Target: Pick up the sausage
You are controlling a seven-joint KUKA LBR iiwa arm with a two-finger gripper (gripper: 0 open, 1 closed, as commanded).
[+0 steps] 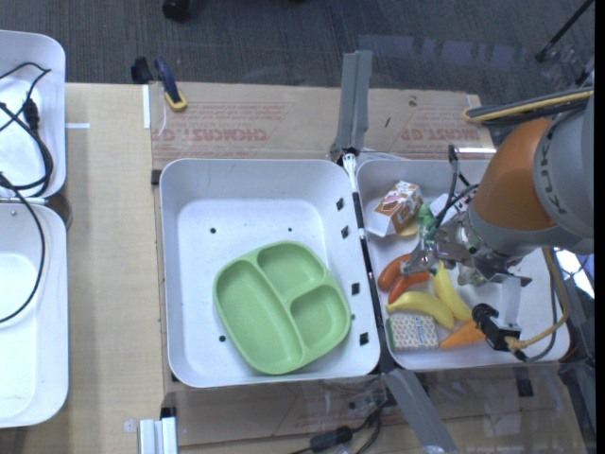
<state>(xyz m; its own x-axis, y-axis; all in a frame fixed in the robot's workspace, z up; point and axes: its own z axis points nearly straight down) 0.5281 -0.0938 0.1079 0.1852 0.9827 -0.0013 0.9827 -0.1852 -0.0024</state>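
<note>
1. The grey arm with its orange band (515, 183) is reaching in from the right and hanging over the right bin (558, 343), its gripper (425, 253) sitting low among the toy foods.
2. The sausage (395, 270), an orange-red link, is lying in the left part of the right bin, just beside the gripper tip; a second reddish piece (412, 282) is lying against it, and the two are hard to tell apart.
3. The claw's state cannot be told: the wrist housing and cables are covering the tip, and nothing is visibly sitting between its parts.
4. Close neighbours are crowding the target: two bananas (430, 301) touching below, a cracker-like block (413, 331) and a carrot (460, 337) nearer the front wall, a small carton (401, 206) behind.
5. The left bin (189, 253) is holding a green divided plate (282, 305), well apart from the action.
6. Risks, as a judgement: the claw may be closing on a banana or the neighbouring red piece instead, because of the crowding; the smooth, rounded sausage may be slipping out sideways; the bin's dividing wall (364, 253), close by, may be blocking a clean approach.
</note>
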